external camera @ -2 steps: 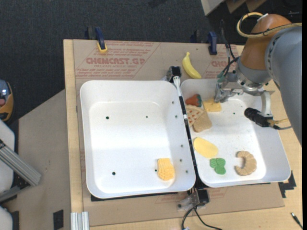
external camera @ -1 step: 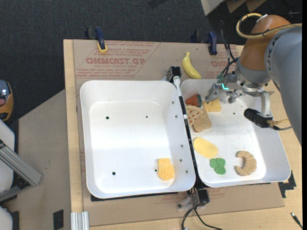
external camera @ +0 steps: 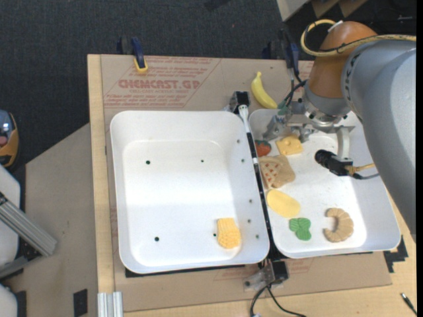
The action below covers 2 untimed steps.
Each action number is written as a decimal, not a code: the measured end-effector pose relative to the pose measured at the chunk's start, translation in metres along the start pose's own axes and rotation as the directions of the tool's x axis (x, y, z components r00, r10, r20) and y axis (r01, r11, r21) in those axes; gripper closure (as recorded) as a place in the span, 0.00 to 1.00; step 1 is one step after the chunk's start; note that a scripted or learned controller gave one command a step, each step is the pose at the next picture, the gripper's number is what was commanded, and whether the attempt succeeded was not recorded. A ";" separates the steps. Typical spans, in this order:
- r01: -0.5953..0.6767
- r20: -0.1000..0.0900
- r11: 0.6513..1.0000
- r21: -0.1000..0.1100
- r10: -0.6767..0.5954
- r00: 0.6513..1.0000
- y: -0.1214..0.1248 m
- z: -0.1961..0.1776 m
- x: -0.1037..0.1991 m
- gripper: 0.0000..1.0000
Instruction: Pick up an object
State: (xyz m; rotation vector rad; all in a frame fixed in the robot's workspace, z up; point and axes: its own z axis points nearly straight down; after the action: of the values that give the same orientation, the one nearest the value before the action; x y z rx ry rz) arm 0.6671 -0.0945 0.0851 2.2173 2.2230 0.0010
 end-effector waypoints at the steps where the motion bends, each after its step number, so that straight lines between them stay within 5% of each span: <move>1: -0.001 0.005 1.000 -0.012 0.001 1.000 0.003 -0.016 -0.003 1.00; 2: 0.000 0.004 1.000 -0.009 0.000 1.000 0.002 -0.015 -0.002 0.00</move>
State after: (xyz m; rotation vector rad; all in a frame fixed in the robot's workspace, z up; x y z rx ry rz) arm 0.6694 -0.0966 0.0997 2.2114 2.2164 0.0066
